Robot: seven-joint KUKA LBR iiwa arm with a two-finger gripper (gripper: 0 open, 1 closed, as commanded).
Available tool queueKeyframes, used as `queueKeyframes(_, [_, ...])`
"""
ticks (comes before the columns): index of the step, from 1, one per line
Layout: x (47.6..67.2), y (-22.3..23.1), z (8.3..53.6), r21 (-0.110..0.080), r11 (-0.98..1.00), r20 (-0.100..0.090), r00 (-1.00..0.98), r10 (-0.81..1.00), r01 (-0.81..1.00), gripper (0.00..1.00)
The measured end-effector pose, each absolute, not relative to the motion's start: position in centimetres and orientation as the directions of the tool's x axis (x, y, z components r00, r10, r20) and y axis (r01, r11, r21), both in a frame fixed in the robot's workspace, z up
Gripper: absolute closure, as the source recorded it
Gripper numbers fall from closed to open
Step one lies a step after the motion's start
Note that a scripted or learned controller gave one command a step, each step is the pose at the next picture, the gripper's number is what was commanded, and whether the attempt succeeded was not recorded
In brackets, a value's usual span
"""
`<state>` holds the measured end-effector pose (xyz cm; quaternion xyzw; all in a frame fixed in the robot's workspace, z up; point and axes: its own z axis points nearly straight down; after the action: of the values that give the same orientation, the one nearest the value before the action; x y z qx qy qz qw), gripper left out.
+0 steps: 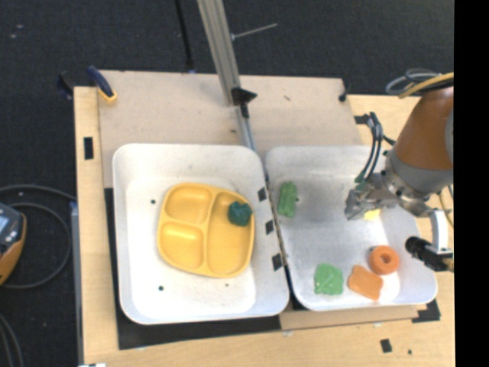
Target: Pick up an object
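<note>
My gripper point(361, 203) is hanging low over the right bin point(321, 167), toward its 3 o'clock side; I cannot tell its state. A small yellow object point(373, 214) is lying just beside it at 4 o'clock. An orange ring point(384, 259), orange block point(365, 282) and green piece point(328, 279) are sitting near 5 o'clock. The left bin point(137, 167) is holding a yellow tray point(191, 228).
</note>
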<state>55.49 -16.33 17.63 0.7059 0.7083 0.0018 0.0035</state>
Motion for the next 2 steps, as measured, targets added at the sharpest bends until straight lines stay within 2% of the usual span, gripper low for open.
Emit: queueKeyframes(2, [56.0,-15.6,26.7,0.007,0.004,-0.003,-0.004,1.000,1.000,1.00])
